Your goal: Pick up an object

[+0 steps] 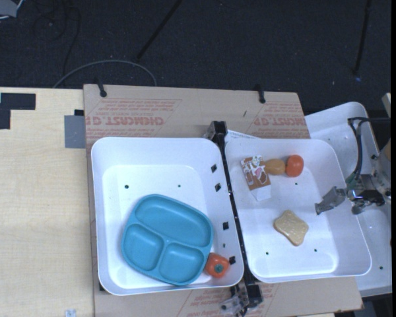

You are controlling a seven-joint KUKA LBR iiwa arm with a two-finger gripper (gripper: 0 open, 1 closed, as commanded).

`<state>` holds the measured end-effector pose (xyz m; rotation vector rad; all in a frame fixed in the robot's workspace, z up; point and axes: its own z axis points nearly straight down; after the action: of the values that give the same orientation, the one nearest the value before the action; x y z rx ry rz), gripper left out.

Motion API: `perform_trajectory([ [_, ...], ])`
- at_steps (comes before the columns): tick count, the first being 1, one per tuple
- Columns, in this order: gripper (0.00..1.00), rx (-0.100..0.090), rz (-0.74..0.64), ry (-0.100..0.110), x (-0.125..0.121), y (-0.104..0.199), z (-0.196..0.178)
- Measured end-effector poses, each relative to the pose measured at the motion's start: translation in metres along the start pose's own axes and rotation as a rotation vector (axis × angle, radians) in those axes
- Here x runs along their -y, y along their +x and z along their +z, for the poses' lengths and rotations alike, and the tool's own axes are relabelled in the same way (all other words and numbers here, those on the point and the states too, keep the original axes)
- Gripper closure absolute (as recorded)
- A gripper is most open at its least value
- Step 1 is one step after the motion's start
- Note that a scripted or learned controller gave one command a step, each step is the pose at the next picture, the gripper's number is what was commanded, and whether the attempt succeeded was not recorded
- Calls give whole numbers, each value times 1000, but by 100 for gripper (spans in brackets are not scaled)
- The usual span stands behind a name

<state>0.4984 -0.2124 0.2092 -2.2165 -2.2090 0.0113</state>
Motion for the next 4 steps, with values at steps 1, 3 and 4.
perform_trajectory([
  [1, 0, 3, -3, -12, -3, 0, -6],
  [3, 0, 2, -1, -12, -4, 4, 118],
  [4, 0, 2, 0, -15, -5, 3, 118],
])
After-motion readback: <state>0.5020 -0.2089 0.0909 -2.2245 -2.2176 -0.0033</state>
